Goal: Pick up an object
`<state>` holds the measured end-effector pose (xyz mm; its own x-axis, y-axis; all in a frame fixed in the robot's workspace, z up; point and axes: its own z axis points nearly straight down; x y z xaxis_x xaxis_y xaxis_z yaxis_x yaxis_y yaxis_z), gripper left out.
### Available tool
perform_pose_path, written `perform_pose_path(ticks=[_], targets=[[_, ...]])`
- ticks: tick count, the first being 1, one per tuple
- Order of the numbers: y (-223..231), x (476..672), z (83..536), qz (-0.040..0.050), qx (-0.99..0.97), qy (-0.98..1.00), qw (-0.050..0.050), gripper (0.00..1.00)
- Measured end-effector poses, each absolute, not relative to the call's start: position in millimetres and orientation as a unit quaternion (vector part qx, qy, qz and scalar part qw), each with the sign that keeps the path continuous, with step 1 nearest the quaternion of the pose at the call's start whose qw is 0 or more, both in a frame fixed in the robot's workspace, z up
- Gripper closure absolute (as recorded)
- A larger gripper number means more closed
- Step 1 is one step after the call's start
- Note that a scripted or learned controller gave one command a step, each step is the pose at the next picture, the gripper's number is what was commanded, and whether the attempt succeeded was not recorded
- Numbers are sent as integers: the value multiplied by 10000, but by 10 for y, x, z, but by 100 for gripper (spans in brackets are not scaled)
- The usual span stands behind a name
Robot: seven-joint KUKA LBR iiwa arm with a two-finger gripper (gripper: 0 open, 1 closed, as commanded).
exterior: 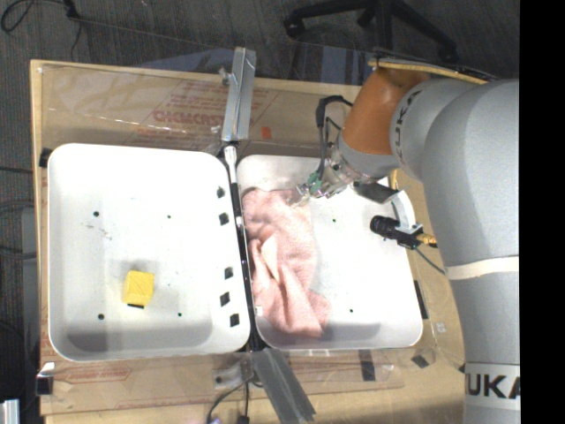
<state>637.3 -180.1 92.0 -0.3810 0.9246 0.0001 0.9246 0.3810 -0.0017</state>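
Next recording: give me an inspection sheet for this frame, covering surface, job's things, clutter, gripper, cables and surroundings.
Surface: wooden bench bearing left white bin and right white bin, side by side.
Job's things: small yellow block in left bin; crumpled pink cloth along right bin's left side.
Clutter: nothing seen.
Gripper: gripper low at the cloth's upper end; grasp not discernible.
Cables: black cable looping beside the wrist.
Surroundings: dark carpet, black office chair base beyond the bench.
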Motion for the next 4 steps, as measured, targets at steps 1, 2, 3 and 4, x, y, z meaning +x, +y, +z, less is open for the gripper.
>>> perform_pose_path(ticks=[1, 2, 3, 4], targets=[[-1834, 6557, 2150, 3, -4926, -8702, -15, 100], [-1993, 6578, 2123, 4, -3272, -9449, -20, 100], [-2091, 6476, 2400, 6, -2152, -9766, -21, 100], [-2090, 6356, 2940, 9, -588, -9983, -25, 100]])
